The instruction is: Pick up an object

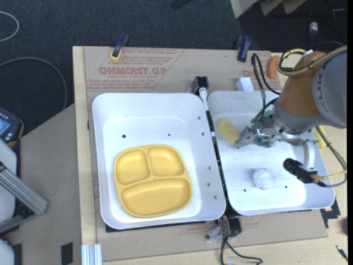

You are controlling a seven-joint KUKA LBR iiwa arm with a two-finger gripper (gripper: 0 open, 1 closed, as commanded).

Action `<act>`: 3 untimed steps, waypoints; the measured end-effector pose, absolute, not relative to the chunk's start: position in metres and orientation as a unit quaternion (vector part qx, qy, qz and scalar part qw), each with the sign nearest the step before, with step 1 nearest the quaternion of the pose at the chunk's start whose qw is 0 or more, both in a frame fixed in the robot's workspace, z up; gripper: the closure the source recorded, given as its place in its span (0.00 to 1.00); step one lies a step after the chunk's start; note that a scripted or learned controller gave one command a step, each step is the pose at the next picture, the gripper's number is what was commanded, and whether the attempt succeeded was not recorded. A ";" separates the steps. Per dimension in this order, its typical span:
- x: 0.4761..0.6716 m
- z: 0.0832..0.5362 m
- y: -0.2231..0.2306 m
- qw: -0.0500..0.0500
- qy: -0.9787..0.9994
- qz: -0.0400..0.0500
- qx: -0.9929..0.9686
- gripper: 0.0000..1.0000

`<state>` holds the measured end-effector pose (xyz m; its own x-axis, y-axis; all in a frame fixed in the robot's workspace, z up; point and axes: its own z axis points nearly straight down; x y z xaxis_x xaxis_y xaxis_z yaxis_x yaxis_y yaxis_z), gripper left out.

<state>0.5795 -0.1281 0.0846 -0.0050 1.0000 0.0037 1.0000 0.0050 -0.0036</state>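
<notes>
Gripper [246, 139]: closure cannot be told; beside yellow piece [228, 129], right bin [276, 203]. Advice: centre over piece before closing.

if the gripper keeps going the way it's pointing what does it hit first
The gripper points toward the view's left, low over the right bin. The first thing near that line looks like the yellow object, just up-left of its tip. Depth is unclear, so it might pass beside it and meet the bin's left wall.
</notes>
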 end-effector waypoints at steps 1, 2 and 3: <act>0.624 0.085 -0.163 0.004 -0.708 -0.003 -0.706 0.00; 0.624 0.096 -0.164 0.000 -0.709 -0.002 -0.705 1.00; 0.581 0.084 -0.206 0.005 -0.707 0.000 -0.707 1.00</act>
<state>0.5814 -0.2057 0.0837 0.0008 1.0000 0.0068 1.0000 -0.0008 -0.0072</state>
